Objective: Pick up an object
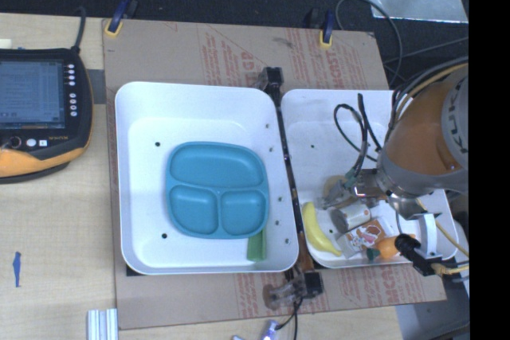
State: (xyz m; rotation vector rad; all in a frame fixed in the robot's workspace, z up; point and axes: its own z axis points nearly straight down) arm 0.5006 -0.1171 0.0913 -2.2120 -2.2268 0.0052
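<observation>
Several small things lie heaped in the right bin's point(319, 111) near corner: a banana point(316, 231), an orange ball point(386, 248), a red-and-white packet point(367, 236) and a grey piece point(351, 216), all touching or just beside one another. The step in hand looks like the reach down onto this heap (nothing is seen lifted). The fingers point(356, 191) hang low over the pile; I cannot tell how far apart they stand or whether they grip anything. Next calls for closing on one item and rising. The arm point(422, 139) leans in from the right, wrist bent downward. The left bin point(135, 103) holds a blue tray point(217, 189).
</observation>
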